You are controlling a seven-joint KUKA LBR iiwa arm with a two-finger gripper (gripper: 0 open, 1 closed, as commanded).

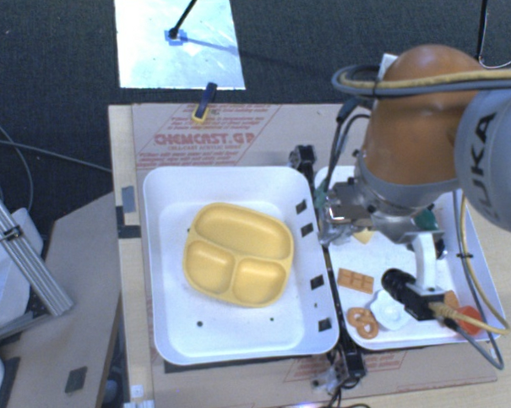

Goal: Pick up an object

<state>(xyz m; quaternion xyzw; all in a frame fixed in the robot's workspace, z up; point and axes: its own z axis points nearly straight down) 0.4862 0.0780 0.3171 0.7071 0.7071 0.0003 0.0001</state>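
My gripper (pixel 341 223) hangs low over the far left part of the right bin (pixel 483 295), close to the wall between the bins, and the grey and orange wrist covers most of it. A pale yellow piece (pixel 363 235) peeks out just beside it. Toward the front of that bin lie a brown waffle-like block (pixel 356 280), a small pretzel (pixel 363 322) and a white piece (pixel 385 311). An orange-red piece (pixel 467 320) sits at the front right, and a green piece (pixel 426 221) shows under the wrist.
The left bin (pixel 172 329) holds a yellow divided plate (pixel 237 253) in its middle. Both bins rest on a cardboard sheet (pixel 206 138). A metal frame (pixel 25 260) stands at the left of the bench.
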